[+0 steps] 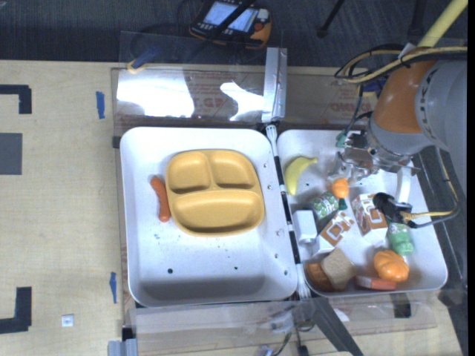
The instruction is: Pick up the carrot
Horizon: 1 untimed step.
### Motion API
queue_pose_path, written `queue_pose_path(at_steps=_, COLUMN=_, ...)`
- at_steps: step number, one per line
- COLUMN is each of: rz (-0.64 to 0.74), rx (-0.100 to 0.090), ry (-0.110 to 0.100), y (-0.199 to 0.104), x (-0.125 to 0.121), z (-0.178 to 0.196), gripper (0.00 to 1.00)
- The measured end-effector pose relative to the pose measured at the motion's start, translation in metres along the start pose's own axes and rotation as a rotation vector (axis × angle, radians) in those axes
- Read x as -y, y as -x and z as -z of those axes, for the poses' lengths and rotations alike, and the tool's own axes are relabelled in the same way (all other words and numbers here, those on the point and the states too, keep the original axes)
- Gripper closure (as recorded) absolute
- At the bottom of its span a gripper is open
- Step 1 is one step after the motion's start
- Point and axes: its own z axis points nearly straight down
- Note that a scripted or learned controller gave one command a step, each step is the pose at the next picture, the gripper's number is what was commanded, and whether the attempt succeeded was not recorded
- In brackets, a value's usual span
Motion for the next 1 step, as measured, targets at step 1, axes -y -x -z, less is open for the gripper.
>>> queue_pose_path(at_steps=1, rz=0.053, rx=-0.001, ry=-0.003, y=-0.0116, x=-0.0050, z=0.0690, gripper=1.00)
